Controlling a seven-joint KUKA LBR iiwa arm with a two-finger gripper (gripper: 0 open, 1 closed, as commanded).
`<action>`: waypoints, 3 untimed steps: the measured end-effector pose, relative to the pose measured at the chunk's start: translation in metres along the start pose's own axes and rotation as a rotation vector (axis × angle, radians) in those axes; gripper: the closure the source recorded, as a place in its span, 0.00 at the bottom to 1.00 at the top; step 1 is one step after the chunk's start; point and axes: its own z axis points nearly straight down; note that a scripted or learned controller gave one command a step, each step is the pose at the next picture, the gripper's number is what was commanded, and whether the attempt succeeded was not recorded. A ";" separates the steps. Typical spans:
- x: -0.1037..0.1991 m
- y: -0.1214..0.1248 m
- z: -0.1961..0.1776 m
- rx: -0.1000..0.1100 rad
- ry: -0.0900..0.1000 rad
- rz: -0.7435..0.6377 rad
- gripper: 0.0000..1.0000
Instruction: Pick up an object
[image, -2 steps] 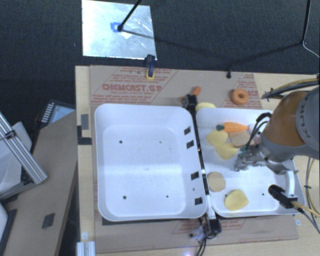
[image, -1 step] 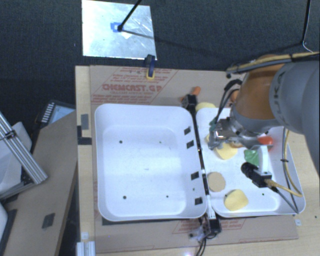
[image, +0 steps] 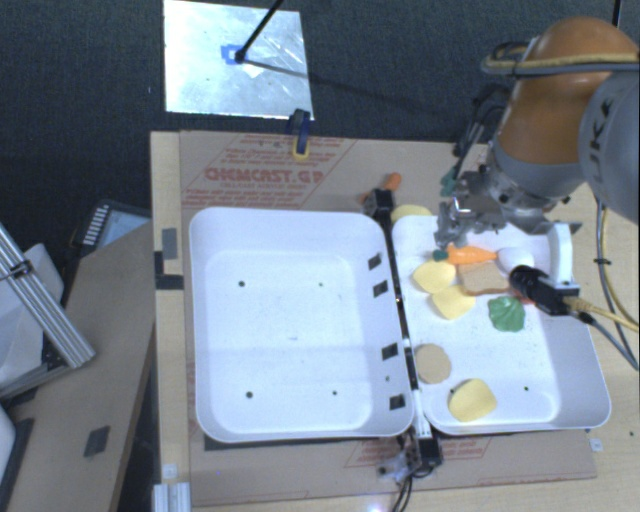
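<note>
The claw (image: 447, 236) hangs low over the right bin (image: 580, 385) — I cannot tell how it is set. Just beside it lies a toy carrot (image: 471, 256), touching a yellow piece (image: 433, 276) and a brown slice (image: 486, 280) — a green leaf (image: 506, 314) lies nearby.

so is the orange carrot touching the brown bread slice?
Touching. The camera view shows the carrot lying against the top edge of the bread slice, no white bin floor between them.
</note>
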 end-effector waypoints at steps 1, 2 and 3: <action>0.073 0.014 -0.010 0.008 0.003 -0.004 1.00; 0.128 -0.006 -0.013 0.013 0.002 -0.002 1.00; 0.189 -0.067 -0.035 0.013 0.004 -0.005 1.00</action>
